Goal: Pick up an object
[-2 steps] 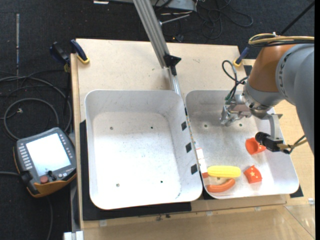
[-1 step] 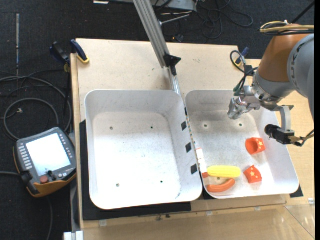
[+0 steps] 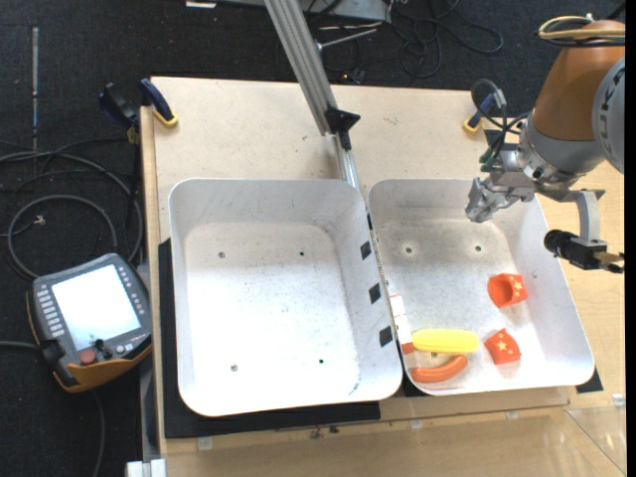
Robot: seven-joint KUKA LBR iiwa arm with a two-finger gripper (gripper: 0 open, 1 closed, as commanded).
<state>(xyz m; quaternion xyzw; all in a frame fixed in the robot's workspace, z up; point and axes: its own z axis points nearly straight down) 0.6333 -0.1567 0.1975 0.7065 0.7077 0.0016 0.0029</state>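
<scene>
- The surface [image 3: 248,127] carries two white bins; the right bin [image 3: 437,217] holds every object.
- End effector [image 3: 480,207] hangs over that bin's far end; I cannot tell its opening. Approach step, nothing grasped.
- Yellow piece [image 3: 444,341], orange cup [image 3: 507,289], red block [image 3: 503,347] lie near the front; next, travel there and descend.

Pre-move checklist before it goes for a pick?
1. Targets in the right bin: ok, orange cup, red block, yellow piece, orange curved piece.
2. Gripper over the right bin: ok, at its far side.
3. Gripper above a target: not ok, all four lie nearer the front.
4. Finger state: cannot tell.
5. Cup and block stand apart: ok.
6. Yellow piece apart from curved piece: not ok, they touch or overlap.
</scene>
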